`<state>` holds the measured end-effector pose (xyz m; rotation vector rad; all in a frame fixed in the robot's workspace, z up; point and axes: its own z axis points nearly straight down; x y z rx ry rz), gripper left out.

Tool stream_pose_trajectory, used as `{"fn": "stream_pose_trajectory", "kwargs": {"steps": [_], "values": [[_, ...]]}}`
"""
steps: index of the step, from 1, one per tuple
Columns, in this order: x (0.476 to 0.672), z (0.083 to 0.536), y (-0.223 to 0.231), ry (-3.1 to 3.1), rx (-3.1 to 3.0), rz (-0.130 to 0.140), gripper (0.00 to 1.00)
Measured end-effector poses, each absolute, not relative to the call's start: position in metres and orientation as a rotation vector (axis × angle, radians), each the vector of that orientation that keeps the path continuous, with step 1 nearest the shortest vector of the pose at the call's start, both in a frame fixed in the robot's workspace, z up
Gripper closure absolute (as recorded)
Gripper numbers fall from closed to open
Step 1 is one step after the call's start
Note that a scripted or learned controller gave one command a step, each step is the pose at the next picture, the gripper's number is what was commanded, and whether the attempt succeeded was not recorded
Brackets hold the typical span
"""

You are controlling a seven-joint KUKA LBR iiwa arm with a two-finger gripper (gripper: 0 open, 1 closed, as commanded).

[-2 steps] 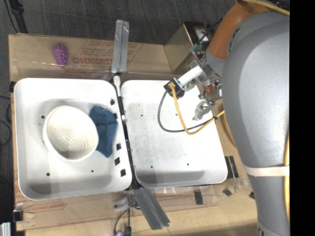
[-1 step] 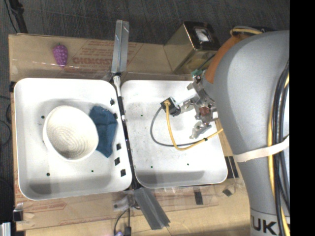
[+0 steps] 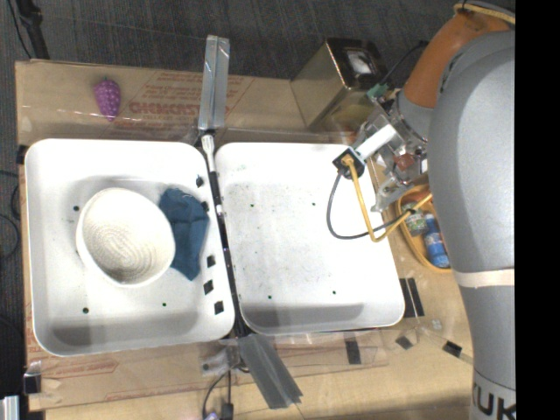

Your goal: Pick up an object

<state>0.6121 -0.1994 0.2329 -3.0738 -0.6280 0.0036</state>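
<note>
tool (image 3: 395, 160) sits at the right rim of the right bin (image 3: 311, 309), over the counter (image 3: 105, 370) edge; grip state: cannot tell, mechanism cluttered by yellow cable (image 3: 360, 201) looping over that bin. candidate objects lie in the left bin (image 3: 52, 322), beyond the right bin: white ribbed dome (image 3: 125, 234) with blue cloth (image 3: 185, 227) touching its near side. purple item (image 3: 107, 97) on cardboard behind the left bin.

Even bright overhead light; white bins (image 3: 52, 160) near glare; soft shadows; slight blur.
</note>
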Motion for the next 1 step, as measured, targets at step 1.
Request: {"fn": "stream_pose_trajectory", "kwargs": {"steps": [1], "values": [[0.6181, 0.4424, -0.2089, -0.558, -3.089, 0.002, 0.0]]}}
